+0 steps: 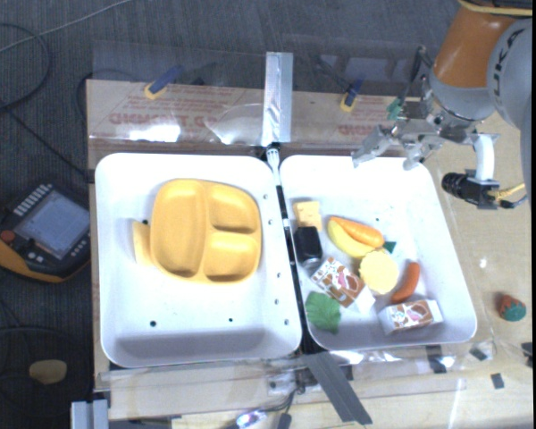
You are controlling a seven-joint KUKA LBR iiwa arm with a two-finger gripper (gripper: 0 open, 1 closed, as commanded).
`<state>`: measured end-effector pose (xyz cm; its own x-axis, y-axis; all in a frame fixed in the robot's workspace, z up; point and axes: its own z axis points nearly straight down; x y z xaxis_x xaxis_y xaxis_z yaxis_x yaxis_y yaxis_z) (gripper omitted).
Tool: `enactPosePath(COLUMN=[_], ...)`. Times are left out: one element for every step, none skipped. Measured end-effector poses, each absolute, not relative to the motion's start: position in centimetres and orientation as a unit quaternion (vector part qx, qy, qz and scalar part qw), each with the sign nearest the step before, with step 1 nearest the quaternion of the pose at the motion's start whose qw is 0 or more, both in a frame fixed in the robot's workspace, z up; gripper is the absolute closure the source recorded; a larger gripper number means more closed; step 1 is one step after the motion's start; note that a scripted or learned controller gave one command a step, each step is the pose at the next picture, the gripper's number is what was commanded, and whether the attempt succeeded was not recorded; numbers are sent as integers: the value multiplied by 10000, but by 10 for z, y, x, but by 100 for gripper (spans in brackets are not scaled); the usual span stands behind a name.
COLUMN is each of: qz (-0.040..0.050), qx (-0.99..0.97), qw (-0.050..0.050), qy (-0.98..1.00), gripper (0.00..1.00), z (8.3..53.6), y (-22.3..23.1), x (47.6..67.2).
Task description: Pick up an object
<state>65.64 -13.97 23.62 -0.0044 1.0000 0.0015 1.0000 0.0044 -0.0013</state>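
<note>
The right bin (447, 239) holds several small items: a pale yellow block (307, 212), a black piece (306, 242), an orange-and-yellow fruit (355, 234), a round yellow fruit (380, 272), a red-orange sausage-shaped item (408, 280), two white printed cartons (338, 281) (409, 315) and a green piece (322, 312). My gripper (395, 153) hangs over the far rim of this bin, above and apart from all of them. Its fingers are spread open with nothing between them.
The left bin (116, 311) carries a yellow divided plate (204, 229) with a yellow piece (141, 239) tucked at its left edge. A control pendant (40, 231) lies on the floor at left. A small red and green object (510, 307) sits on the bench right of the bins.
</note>
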Motion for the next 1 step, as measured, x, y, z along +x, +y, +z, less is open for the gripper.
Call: enactPosePath(qz=[2], qx=[-6874], qw=[5], qy=[-7262], gripper=[0], z=[97], y=[-139], x=[607])
